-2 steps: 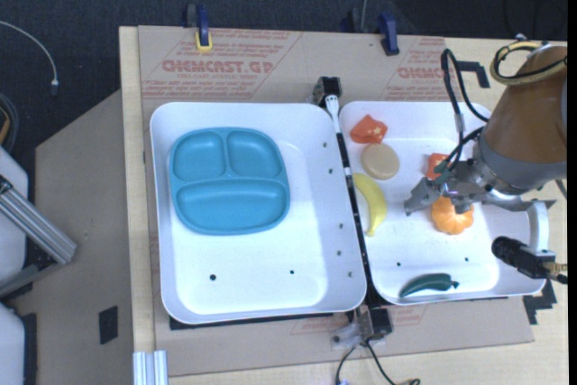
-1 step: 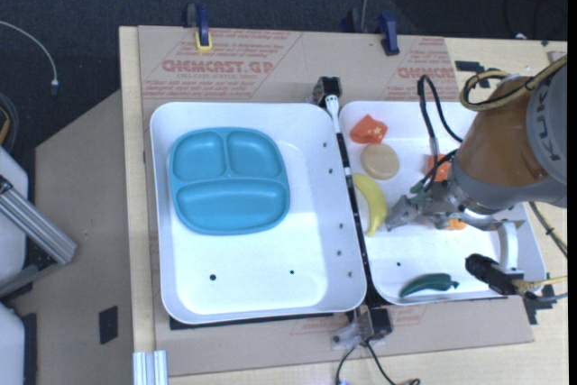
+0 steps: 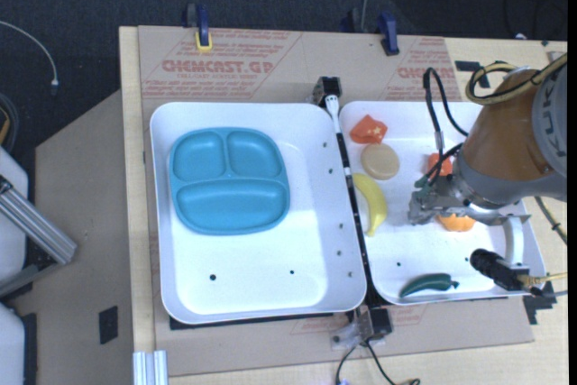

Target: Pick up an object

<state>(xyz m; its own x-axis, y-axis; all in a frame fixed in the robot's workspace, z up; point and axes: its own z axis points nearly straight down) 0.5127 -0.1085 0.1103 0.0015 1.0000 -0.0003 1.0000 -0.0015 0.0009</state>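
In the right bin (image 3: 397, 270), gripper (image 3: 424, 207) sits low beside the orange item (image 3: 457, 222), presumably lining up a grasp; jaw state indiscernible.

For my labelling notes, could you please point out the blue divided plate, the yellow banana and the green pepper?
Blue divided plate (image 3: 231, 179): camera view, centre ridge.
Yellow banana (image 3: 371, 203): camera view, mid-body.
Green pepper (image 3: 427, 285): camera view, middle.

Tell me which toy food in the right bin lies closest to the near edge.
The green pepper. It lies alone by the bin's near rim; the banana, tan disc and red piece sit farther back.
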